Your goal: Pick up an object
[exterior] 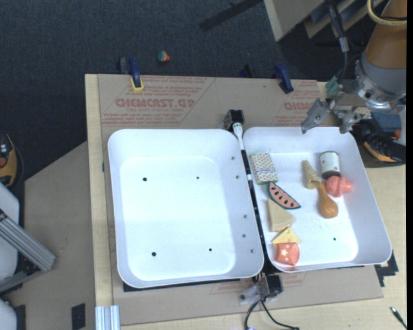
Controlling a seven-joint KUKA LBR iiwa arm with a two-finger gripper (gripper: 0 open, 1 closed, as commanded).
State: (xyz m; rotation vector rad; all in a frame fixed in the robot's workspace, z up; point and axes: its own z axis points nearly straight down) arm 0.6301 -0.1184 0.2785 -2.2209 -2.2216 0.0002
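Grey two-finger gripper (pixel 328 120) seen above far rim of right shallow white bin (pixel 371 222), fingers spread apart, apparently nothing held; red-and-green watermelon-slice toy (pixel 284 196) lying in bin.

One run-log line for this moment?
two-finger gripper: open, above right white bin far edge | holding: nothing | slice-shaped watermelon toy: in bin

A dark blue-grey carpet (pixel 77 38) covers the floor around the bench. The bench top is a tan board (pixel 193 97) printed with red lettering, held at its far edge by blue clamps (pixel 135 72). A small colourful object (pixel 164 57) lies on the carpet beyond it. Pale furniture (pixel 303 16) stands at the upper right, and aluminium framing (pixel 26 245) shows at the left edge.
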